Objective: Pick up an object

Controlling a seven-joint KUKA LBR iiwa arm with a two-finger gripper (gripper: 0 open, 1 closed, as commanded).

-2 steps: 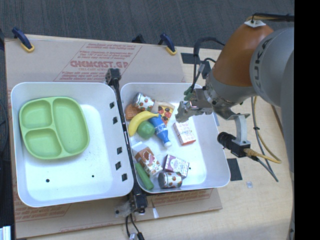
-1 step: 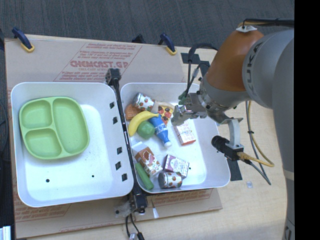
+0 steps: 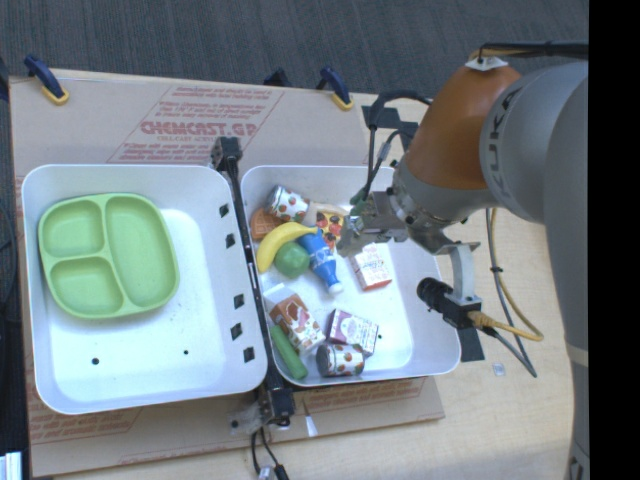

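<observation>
white right bin (image 3: 432, 346) is crowded; gripper (image 3: 352, 230) hangs at its 12 o'clock over a banana (image 3: 278, 240) and blue bottle (image 3: 323, 260). its grasp i cannot tell. packed neighbours could make it slip or grab two.

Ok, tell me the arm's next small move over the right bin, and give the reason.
Probably a short descent toward the red-and-white carton. The end effector sits above the right bin by the bin's upper middle, with the carton just below and to the right of it in the view, lying apart from the banana and blue bottle. I see nothing gripped.
</observation>
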